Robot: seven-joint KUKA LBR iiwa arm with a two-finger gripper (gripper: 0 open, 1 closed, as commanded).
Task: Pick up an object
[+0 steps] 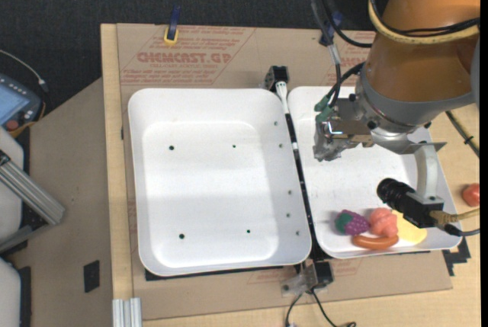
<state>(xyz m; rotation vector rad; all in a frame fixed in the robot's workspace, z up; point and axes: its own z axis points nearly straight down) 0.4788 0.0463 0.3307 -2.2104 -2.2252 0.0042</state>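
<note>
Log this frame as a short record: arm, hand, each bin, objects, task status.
arm: grey with orange band, reaching in from the right over the right bin
hand: above the right bin's upper left part, nothing visibly between its fingers
left bin: white, shallow, a few dark dots on its floor
right bin: toys clustered at its near right corner
objects: purple grapes, pink toy, orange piece, yellow piece
status: no object picked up yet

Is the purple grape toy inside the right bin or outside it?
Inside: the purple grape toy lies on the right bin floor, within its front rim.
</note>
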